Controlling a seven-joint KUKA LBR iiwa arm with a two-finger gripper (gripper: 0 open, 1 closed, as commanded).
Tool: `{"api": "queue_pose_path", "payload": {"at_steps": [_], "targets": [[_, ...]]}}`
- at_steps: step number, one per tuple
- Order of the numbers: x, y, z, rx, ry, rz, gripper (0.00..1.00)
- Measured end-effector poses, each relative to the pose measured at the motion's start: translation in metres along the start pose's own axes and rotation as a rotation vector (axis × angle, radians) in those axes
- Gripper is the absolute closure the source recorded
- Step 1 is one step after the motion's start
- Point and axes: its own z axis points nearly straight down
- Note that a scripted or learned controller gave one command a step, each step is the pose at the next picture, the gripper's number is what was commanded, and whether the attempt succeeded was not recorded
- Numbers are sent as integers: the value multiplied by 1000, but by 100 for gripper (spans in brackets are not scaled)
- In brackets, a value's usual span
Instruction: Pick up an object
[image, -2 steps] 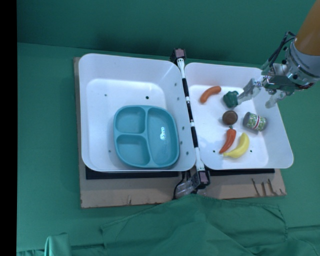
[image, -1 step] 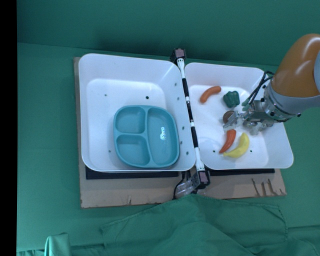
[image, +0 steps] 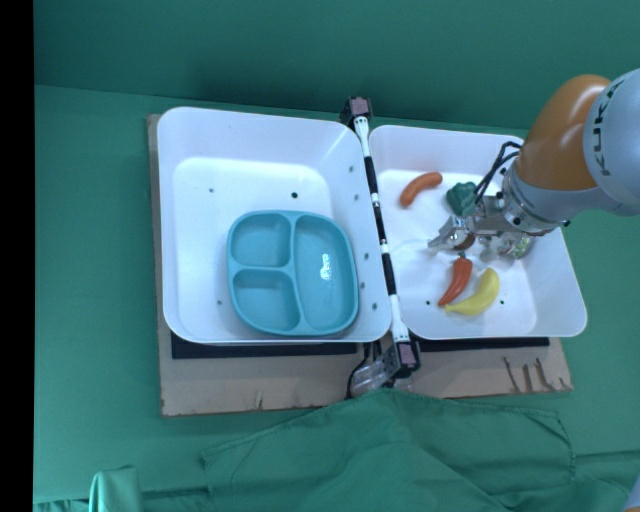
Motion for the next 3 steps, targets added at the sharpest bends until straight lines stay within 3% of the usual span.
{"api": "queue_pose_path", "payload": {"at_steps": [1,2,3], "targets": [[-2,3,-13,-11,-4,4,100],[-43,42,-115,6,-1,0,100],[-49,106,-128,6,-1,-1,100]]}}
